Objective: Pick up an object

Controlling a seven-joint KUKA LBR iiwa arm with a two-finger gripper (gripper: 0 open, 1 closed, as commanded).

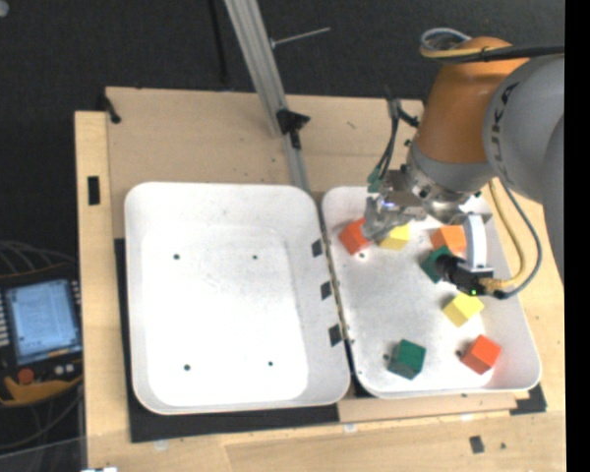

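We see the gripper [382, 222] low in the right bin [413, 386], near the bin's 11 o'clock corner, and we cannot tell from this slanted view how it is set or whether it has hold of anything. Just at its 9 o'clock lies an orange-red block [353, 236], and at its 3 o'clock a pale yellow block [395, 237], both very close to the tool.

We judge the step in hand to be the descent onto one of these two blocks. To do it well, we would centre over a single block, keep clear of its neighbour and of the bin wall at 9 o'clock, and lift straight up before travelling.

Farther out, toward 4 o'clock, sit an orange block [449, 236], a dark green block [437, 263], a yellow block [462, 309], a green block [406, 359] and a red-orange block [480, 353]. The left bin [226, 293] lies across the tabletop [177, 136] at 9 o'clock.

As for writing, we make out faint letters on the grey arm [531, 116] near 2 o'clock, too small to read with confidence. A handheld pendant [34, 323] with a lit screen sits at far 9 o'clock, its text illegible.
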